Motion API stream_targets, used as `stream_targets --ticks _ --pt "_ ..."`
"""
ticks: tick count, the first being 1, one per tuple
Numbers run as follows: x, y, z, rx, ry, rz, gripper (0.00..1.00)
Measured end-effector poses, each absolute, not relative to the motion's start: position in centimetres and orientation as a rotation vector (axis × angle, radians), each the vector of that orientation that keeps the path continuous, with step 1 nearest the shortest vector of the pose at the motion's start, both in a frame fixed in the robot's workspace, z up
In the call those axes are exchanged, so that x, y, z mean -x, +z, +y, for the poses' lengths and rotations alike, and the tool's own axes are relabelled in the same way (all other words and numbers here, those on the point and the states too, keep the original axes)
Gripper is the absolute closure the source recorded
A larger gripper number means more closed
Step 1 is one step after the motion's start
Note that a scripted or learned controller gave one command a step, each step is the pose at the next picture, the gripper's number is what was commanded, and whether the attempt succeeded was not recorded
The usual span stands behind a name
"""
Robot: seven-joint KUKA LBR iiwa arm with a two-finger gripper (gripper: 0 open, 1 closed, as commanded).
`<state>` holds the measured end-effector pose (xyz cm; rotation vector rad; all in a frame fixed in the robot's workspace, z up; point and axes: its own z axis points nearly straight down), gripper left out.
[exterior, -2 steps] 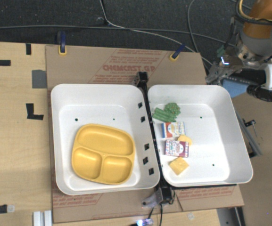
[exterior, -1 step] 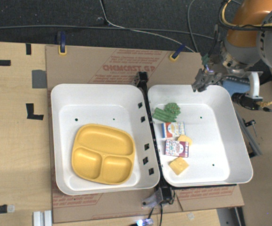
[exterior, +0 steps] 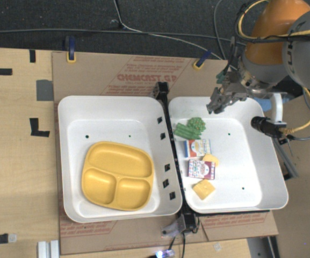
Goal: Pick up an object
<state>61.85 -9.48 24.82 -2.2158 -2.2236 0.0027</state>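
The gripper (exterior: 219,102) hangs over the right bin (exterior: 251,198) near its 12 o'clock rim, holding nothing; its state I cannot tell. At the bin's 9 o'clock side lie a green toy vegetable (exterior: 191,128), two small printed packets (exterior: 199,158) and yellow cheese wedges (exterior: 203,189). The left bin (exterior: 71,122) holds a yellow divided tray (exterior: 117,175).

You are looking at two white bins: the left bin (exterior: 69,144) carries one yellow divided tray (exterior: 117,174); the right bin (exterior: 251,165) carries one green vegetable toy (exterior: 191,128) at 10 o'clock, two small cartons (exterior: 197,147) and two yellow cheese wedges (exterior: 203,189).
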Motion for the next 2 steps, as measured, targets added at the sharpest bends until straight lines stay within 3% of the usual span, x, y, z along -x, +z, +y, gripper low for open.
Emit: stream_targets --ticks 1,2 --pt "-60.4 23.6 -5.3 2.215 0.003 -2.224 1.00" --pt "-57.7 24.0 -0.2 2.214 0.002 -2.225 1.00"
